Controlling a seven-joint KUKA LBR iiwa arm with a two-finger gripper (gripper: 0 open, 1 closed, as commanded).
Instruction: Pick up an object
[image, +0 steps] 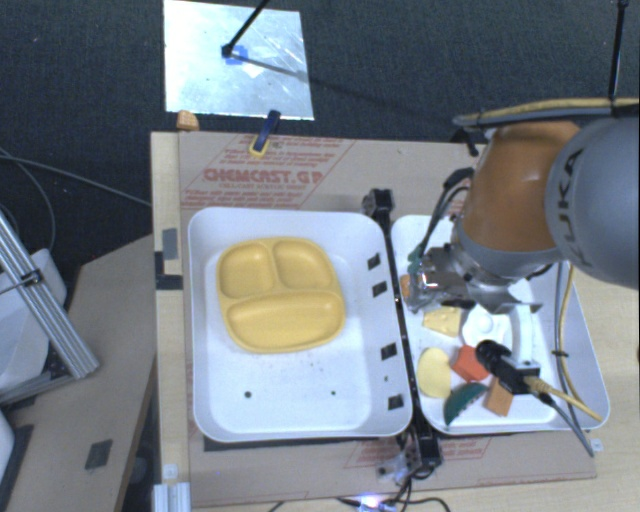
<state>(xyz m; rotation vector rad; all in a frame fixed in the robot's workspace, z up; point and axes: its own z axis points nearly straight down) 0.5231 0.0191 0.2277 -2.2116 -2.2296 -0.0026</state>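
Pale yellow wedge (443, 320) lies just below the jaws (432, 284).

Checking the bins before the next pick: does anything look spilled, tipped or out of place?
Nothing stands out. The yellow divided plastic tray lies flat in the left white bin. The small toy food pieces sit clustered inside the right white bin, none over the rim.

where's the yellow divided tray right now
In the camera view the yellow divided tray lies in the left white bin, in its upper half, across the black divider from the right bin where the arm hangs.
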